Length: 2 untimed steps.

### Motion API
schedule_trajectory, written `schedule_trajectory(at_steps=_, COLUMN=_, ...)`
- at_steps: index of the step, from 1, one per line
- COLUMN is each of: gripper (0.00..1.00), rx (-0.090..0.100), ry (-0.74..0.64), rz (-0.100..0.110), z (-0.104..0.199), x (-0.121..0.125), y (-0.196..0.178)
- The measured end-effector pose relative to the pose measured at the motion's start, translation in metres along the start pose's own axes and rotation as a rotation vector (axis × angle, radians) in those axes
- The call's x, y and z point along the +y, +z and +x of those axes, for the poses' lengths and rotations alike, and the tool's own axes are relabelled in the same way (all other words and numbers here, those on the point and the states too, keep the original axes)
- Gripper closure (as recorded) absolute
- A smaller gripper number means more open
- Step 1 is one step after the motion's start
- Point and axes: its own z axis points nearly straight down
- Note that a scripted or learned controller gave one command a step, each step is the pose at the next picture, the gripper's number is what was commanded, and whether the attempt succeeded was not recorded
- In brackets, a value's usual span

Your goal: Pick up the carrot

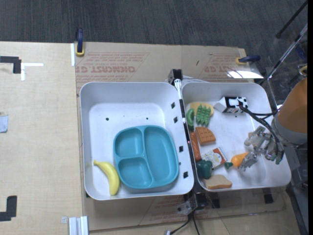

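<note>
Lying near the right bin's point(274, 180) front wall, the bread slice point(218, 182) sits left of the carrot point(238, 159). The jaws hover just right of that carrot, whether spread or clenched I cannot tell. Farther back sits corn point(203, 112).

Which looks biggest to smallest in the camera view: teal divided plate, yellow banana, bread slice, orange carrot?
1. Teal divided plate
2. Yellow banana
3. Bread slice
4. Orange carrot, partly hidden beside the gripper, so its rank is unsure.
</note>
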Motion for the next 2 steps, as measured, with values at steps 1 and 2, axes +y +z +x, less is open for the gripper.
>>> schedule_trajectory(at_steps=1, gripper=0.0, rx=0.007, ry=0.143, rz=0.001, z=0.0349, x=0.0402, y=0.0011)
schedule_trajectory(at_steps=2, gripper=1.0, rx=0.001, ry=0.14, rz=-0.001, z=0.0324, x=0.0416, y=-0.0081)
